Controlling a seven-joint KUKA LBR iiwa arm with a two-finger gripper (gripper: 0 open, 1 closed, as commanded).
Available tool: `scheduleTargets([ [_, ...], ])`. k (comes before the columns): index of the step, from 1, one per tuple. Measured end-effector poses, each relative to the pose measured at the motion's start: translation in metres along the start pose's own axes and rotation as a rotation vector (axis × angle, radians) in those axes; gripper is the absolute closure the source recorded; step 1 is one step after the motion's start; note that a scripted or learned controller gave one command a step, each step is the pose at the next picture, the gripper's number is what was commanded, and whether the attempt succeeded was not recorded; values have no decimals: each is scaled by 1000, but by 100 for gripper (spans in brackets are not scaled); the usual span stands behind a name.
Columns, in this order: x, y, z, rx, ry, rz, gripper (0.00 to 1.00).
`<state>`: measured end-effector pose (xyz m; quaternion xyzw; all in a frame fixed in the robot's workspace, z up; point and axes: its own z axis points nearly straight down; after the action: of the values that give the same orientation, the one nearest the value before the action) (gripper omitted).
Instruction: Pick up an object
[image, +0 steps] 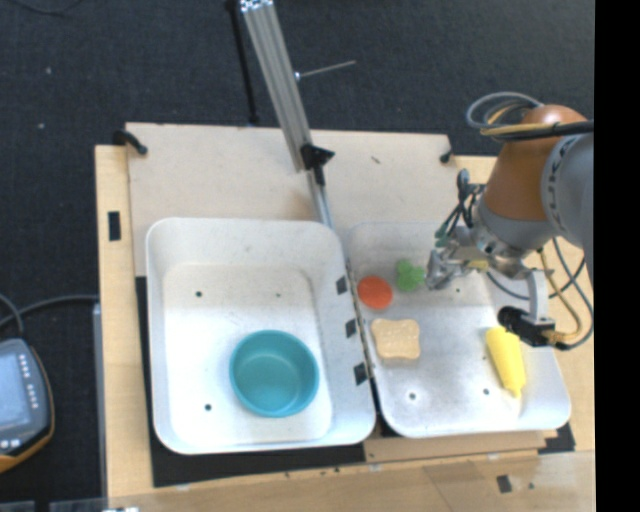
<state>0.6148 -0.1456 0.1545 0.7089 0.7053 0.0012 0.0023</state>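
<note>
The right bin (450, 410) holds a small green object (408, 275), an orange-red round object (375, 292), a tan slice of toast (396, 340) and a yellow banana-like object (507, 360). My gripper (438, 273) reaches in from the right and hangs low in the right bin, just to the right of the green object. Nothing shows between its fingers, and their spacing is too small to make out.
A teal bowl (274, 373) sits in the left bin (180, 300). A slanted metal pole (285, 95) rises from the bench behind the bins. Cables trail from the arm's wrist at the right.
</note>
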Motion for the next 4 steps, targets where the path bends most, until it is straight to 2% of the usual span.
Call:
scheduleTargets([
  [1, 7, -5, -54, -2, 1, -8, 100],
  [3, 2, 1, -147, -2, 0, -9, 100],
  [4, 53, -15, -129, 4, 1, -10, 100],
])
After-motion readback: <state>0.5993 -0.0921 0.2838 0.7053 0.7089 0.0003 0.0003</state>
